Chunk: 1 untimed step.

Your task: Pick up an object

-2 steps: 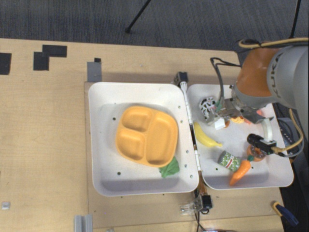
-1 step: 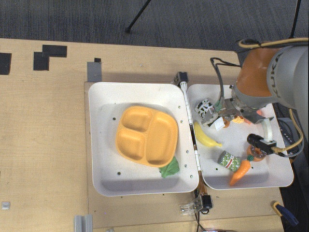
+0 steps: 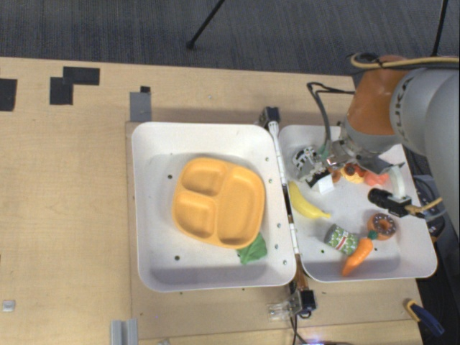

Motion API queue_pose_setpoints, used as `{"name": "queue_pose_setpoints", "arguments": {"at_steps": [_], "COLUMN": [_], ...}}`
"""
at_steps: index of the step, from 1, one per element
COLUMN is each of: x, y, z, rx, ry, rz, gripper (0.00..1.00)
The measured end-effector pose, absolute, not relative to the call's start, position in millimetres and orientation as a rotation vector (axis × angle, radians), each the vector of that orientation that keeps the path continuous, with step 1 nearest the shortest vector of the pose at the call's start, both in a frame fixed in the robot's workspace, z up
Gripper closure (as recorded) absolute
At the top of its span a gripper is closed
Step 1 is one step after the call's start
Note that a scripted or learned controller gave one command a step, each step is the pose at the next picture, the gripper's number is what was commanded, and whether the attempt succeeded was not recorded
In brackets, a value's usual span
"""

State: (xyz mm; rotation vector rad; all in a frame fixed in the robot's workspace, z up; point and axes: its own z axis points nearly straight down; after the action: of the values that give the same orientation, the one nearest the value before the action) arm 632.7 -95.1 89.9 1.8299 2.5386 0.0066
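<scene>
My gripper [image 3: 317, 171] hangs low over the far left part of the right bin [image 3: 413, 264], close to a small white piece [image 3: 325, 186]. Just in front of it lies a yellow banana [image 3: 307, 206]. Nearer the front of that bin lie a green and white packet [image 3: 340, 238] and an orange carrot [image 3: 357, 256]. A brown donut-like toy [image 3: 382, 226] rests to the right of them. Small red and orange pieces [image 3: 353, 170] sit right beside the gripper, under the wrist. I see nothing clearly between the fingers.
The left bin [image 3: 147, 192] holds a yellow divided plate [image 3: 218, 200] with a green leaf-like toy [image 3: 253, 251] at its front edge. The wall between the bins runs just left of the gripper. The grey arm [image 3: 424, 106] covers the right bin's far right corner.
</scene>
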Motion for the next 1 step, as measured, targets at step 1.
{"name": "queue_pose_setpoints", "arguments": {"at_steps": [1], "x": [635.0], "y": [-94.5], "z": [102.5], "rx": [1.824], "ry": [2.535], "rz": [0.013], "gripper": [1.0]}}
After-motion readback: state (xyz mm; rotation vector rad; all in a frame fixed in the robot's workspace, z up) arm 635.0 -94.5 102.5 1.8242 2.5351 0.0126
